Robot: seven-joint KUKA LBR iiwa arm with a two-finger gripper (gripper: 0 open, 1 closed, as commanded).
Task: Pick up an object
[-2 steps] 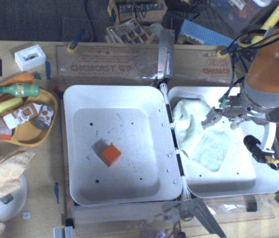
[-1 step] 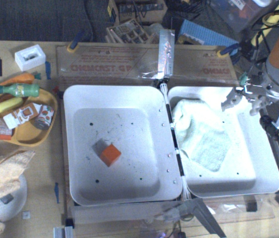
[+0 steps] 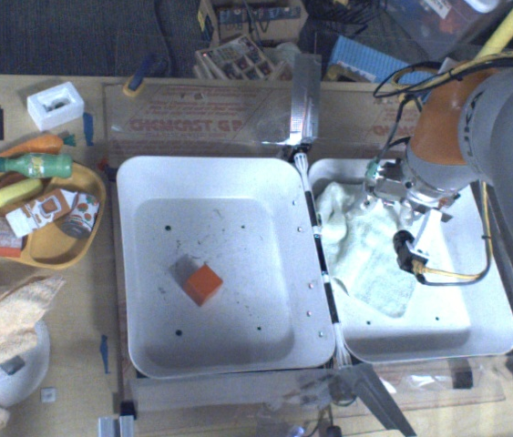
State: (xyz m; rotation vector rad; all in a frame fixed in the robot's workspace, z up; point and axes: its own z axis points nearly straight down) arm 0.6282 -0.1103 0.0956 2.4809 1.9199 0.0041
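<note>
Camera view: arm over the right bin, orange block alone in the left

Camera view looks down at a slant on a wooden worktop (image 3: pixel 74 335) carrying two shallow white bins. The left bin (image 3: pixel 147 189) holds a small orange block (image 3: pixel 205 284) a little left of its centre, resting on the floor of the bin and well apart from the walls. The right bin (image 3: pixel 475 326) holds a crumpled white cloth (image 3: pixel 365 262) spread along its left half, against the divider between the bins. The grey arm (image 3: pixel 502 126) with its orange band reaches in from the right, and its claw (image 3: pixel 385 191) hangs above the upper part of the cloth; whether it is parted or clenched cannot be told from this angle. A black cable (image 3: pixel 452 276) loops from the wrist across the right bin. At the left edge sits a yellow bowl (image 3: pixel 46 248) of mixed items.
</note>
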